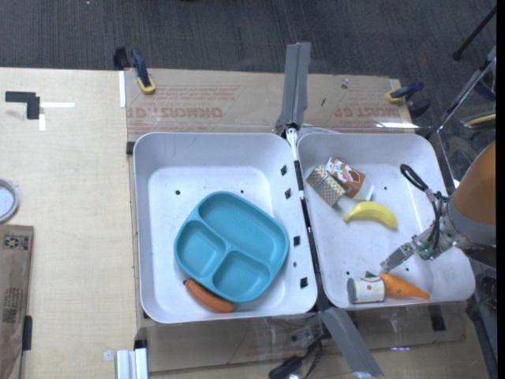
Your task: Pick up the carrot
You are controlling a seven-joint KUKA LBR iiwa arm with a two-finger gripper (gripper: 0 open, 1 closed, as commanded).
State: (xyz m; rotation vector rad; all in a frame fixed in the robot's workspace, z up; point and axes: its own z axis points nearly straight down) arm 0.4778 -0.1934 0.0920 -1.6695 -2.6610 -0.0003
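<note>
Reaching in over the right bin (442, 160), my gripper (397, 259) hangs low near the front wall; I cannot tell from this angle whether it is released or clenched. Just below it and slightly outward lies the carrot (405, 288), close to the tip but I see nothing pinched. A small white can (365, 289) sits beside the carrot's thick end. Farther back from the tip are a banana (372, 213) and a crumpled packet (336, 182). Across the divider, a blue plate (230, 245) fills the left bin (158, 212), with a sausage (208, 296) at its edge.
</note>
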